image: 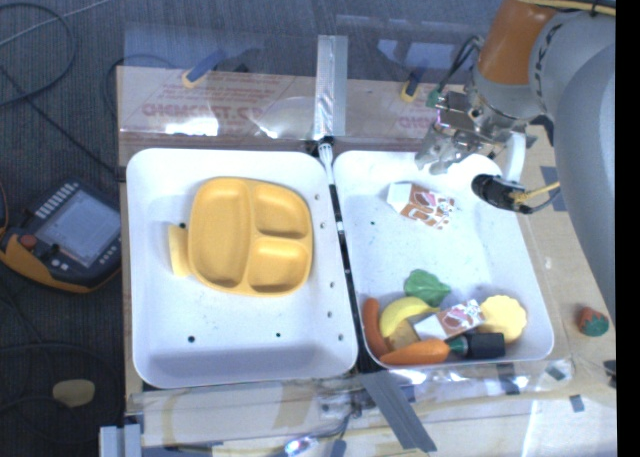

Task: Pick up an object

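Observation:
My gripper (438, 157) hangs over the far edge of the right bin (500, 245), its two silver fingers slightly apart and open, with nothing between them. Just in front of it and a little to the left lies a small white packet with red-brown print (421, 205), apart from the fingers. A pile sits in the bin's near corner: a green leafy piece (428, 285), a yellow fruit (400, 316), an orange carrot (415, 352), a red sausage (371, 323), a small printed carton (457, 319), a yellow scalloped piece (504, 315) and a black block (486, 345).
The left bin (160, 335) holds a yellow divided plate (250, 235). A metal divider (331, 85) stands behind the seam between the bins. A teach pendant (65, 237) lies on the floor at left. A small red-and-green item (594, 321) rests on the bench at right.

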`<state>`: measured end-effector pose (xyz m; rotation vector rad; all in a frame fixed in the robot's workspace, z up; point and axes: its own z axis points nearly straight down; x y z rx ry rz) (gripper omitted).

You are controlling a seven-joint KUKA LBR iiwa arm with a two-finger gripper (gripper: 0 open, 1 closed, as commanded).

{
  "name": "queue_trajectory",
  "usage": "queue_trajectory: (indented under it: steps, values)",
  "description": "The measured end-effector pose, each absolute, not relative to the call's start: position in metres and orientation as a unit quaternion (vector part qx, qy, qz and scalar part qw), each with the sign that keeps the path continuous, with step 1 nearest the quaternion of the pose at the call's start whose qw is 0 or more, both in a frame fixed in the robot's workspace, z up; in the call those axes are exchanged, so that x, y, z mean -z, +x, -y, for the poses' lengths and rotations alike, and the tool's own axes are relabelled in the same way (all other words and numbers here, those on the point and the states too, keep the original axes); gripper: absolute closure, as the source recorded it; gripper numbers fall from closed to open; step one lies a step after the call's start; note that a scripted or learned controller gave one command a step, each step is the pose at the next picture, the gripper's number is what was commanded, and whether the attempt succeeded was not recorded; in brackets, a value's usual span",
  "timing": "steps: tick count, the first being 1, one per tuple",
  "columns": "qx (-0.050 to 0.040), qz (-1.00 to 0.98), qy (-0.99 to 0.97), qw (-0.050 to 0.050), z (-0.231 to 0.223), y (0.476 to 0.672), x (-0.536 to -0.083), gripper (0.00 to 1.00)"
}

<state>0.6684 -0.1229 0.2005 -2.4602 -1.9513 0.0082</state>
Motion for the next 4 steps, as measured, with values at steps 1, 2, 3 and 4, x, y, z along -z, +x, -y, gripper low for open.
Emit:
queue_trajectory:
  steps: [1, 2, 3, 4]
  values:
    - [-0.0033, 0.621, -0.784, 0.001, 0.124, 0.668, -0.200, 0.00]
    - [-0.0016, 0.660, -0.751, 0.001, 0.159, 0.659, -0.107, 0.00]
    - [0.0008, 0.671, -0.741, 0.000, 0.199, 0.628, -0.089, 0.00]
    - [0.0063, 0.684, -0.729, -0.003, 0.202, 0.565, -0.091, 0.00]
